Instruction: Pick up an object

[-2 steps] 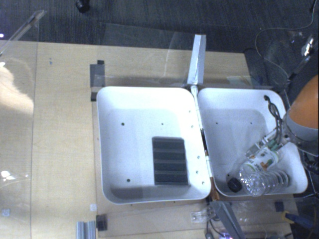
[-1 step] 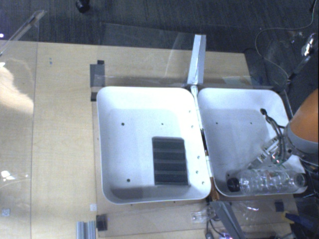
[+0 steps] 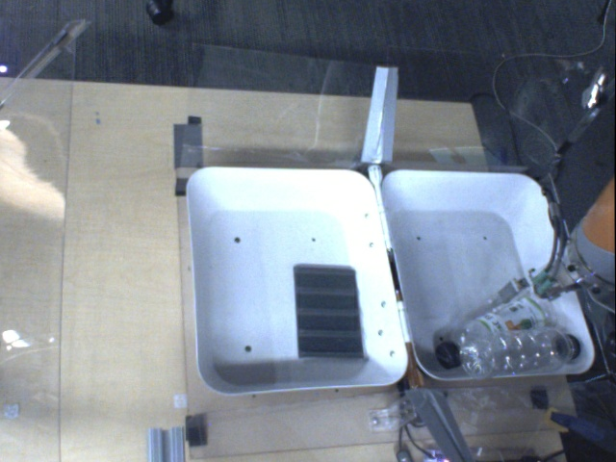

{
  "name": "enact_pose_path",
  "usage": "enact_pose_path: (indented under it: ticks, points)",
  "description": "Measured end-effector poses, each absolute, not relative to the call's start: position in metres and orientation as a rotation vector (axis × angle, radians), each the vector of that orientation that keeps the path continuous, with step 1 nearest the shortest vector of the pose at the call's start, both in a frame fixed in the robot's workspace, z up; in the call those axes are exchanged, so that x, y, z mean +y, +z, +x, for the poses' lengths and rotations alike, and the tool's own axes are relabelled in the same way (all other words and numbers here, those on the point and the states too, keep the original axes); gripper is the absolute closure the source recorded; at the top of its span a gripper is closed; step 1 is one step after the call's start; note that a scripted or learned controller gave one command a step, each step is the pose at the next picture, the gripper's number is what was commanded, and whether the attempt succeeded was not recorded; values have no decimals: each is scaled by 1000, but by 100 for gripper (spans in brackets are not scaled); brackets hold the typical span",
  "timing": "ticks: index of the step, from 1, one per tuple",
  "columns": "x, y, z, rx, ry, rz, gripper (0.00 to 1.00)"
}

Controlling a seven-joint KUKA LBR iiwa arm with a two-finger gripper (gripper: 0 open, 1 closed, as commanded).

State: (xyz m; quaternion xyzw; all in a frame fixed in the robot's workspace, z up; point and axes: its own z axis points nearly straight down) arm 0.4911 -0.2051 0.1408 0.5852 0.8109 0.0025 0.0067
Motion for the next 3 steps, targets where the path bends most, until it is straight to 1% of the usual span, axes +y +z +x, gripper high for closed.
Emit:
enact_pose_path:
  ticks: [1, 2, 3]
  points:
    - [-205, 89, 492, 2607, 10, 1727, 0]
    - [-205, 89, 491, 2250, 10, 2175, 0]
    - [-204, 102, 495, 2254, 18, 2159, 100]
